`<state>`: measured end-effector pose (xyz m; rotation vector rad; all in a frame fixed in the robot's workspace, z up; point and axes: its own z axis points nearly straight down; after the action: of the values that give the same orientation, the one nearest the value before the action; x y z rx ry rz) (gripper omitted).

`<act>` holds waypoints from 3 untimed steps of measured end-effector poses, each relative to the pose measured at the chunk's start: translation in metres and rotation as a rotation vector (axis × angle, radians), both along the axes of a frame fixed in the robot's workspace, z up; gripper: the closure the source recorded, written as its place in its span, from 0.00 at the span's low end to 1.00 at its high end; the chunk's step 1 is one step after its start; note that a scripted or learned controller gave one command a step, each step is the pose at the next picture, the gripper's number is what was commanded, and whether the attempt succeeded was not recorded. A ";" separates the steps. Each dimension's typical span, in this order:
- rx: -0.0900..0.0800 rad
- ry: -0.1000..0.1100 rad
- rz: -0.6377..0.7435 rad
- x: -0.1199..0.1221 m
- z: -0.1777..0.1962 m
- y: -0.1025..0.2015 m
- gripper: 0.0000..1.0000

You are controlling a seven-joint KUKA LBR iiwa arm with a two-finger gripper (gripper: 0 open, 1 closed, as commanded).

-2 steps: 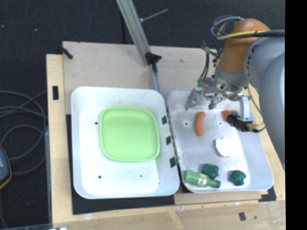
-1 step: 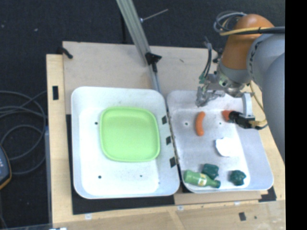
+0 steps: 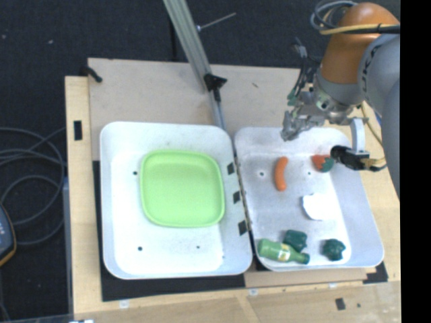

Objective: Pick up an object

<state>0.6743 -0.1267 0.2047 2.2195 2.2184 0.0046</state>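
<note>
Camera view shows the tool (image 3: pixel 291 130) at the far edge of the right bin (image 3: pixel 357 247), holding nothing; I cannot tell its opening. Nothing is picked up yet. The orange sausage (image 3: pixel 281 173), the nearest candidate, lies just beside it on the bin floor.

Colours on the bench

Two white bins (image 3: pixel 121 200); the left holds a pale green plate (image 3: pixel 182 188), the right an orange carrot-like piece (image 3: pixel 281 173), a white lump (image 3: pixel 319 207), a green bottle (image 3: pixel 276 250) (yellowish label), two dark teal pieces (image 3: pixel 295 239), and a red-and-green item (image 3: pixel 322 162).
</note>
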 end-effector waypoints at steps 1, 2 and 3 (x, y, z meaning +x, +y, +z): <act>0.000 0.001 0.000 0.000 0.027 -0.001 1.00; 0.001 0.003 0.002 -0.032 0.038 0.038 1.00; 0.001 0.004 0.003 -0.057 0.030 0.088 1.00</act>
<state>0.6174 -0.0385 0.2347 2.2184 2.2251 0.0013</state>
